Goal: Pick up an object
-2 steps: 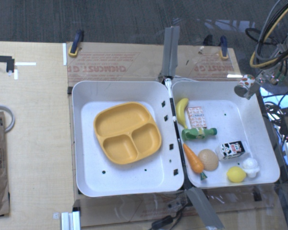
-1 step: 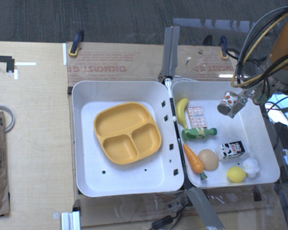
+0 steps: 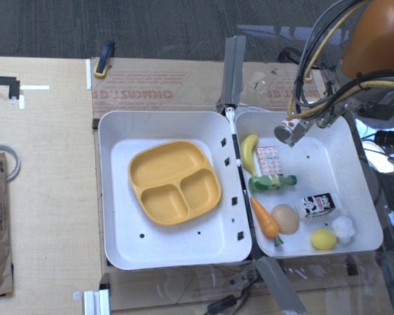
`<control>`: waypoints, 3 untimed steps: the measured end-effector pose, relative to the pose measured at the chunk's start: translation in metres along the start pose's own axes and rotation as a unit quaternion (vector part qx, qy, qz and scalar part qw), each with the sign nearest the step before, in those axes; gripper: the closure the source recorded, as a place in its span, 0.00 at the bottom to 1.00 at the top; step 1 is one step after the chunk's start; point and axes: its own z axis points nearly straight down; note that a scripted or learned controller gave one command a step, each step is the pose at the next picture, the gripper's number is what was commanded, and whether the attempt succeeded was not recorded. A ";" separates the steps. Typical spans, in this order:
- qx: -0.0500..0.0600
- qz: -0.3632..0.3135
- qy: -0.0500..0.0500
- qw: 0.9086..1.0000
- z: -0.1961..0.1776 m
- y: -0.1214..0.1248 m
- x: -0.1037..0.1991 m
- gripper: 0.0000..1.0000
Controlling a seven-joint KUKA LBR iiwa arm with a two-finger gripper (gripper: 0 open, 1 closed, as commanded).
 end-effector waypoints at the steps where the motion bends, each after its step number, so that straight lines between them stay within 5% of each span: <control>1: -0.001 -0.188 0.000 0.982 -0.006 0.023 -0.032 1.00; 2: 0.001 0.109 0.001 0.994 0.060 0.005 -0.029 1.00; 3: 0.000 0.001 0.001 1.000 0.139 -0.052 0.024 1.00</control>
